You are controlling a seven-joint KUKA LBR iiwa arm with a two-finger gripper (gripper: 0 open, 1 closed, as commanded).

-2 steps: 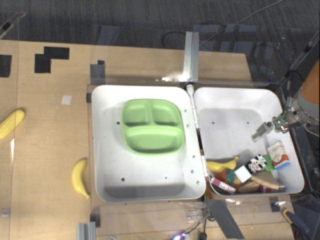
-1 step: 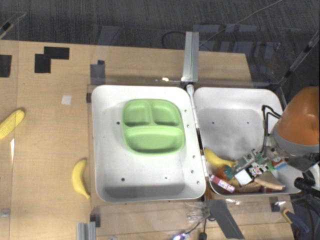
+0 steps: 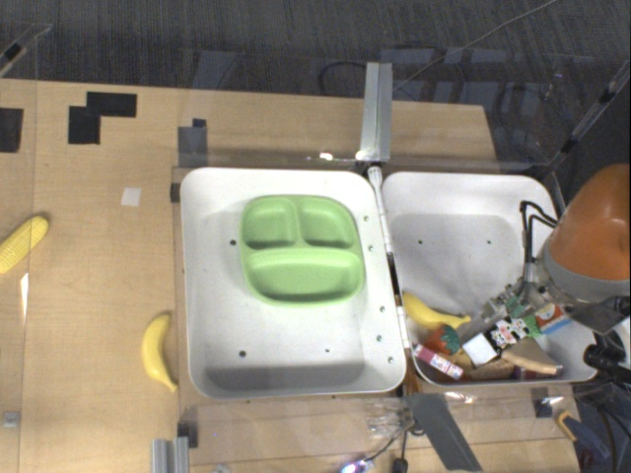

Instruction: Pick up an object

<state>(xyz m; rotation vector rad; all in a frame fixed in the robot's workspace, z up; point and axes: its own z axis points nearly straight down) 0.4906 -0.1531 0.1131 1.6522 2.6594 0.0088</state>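
Your pincer [image 3: 503, 315] sits low over the toy pile [image 3: 483, 348] in the right bin [image 3: 463, 215]; its grip can't be told, and no labels are readable.

— How's the light?
— Even and bright from above; the bins [image 3: 197, 264] nearly glare white, with soft grey shadows along their near walls.
— Sharpness?
— Slightly soft throughout. The dark floor [image 3: 246, 18] at the top looks grainy.

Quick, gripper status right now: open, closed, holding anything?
Gripper: cannot be told. It is down among the clutter at the near edge of the right bin, and nothing is visibly held.
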